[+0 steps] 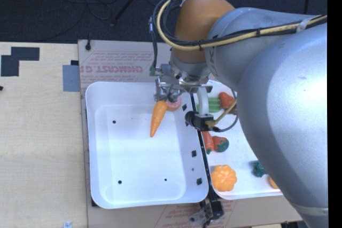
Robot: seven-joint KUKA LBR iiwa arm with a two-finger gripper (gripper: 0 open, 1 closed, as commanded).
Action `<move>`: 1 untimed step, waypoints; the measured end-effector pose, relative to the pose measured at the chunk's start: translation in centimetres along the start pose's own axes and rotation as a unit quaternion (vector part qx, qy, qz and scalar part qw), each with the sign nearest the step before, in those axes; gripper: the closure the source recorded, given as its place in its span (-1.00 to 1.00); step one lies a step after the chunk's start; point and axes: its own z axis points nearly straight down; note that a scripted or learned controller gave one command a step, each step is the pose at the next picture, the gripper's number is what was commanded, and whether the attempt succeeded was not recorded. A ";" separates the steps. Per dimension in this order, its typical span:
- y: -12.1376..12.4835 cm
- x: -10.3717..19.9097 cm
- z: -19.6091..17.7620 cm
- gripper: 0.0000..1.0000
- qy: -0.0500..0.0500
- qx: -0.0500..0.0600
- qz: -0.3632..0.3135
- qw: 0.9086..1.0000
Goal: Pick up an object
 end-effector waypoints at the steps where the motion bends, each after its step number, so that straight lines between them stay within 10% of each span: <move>1: 0.1 2.4 -17.2 1.00 0.001 -0.008 0.000 1.000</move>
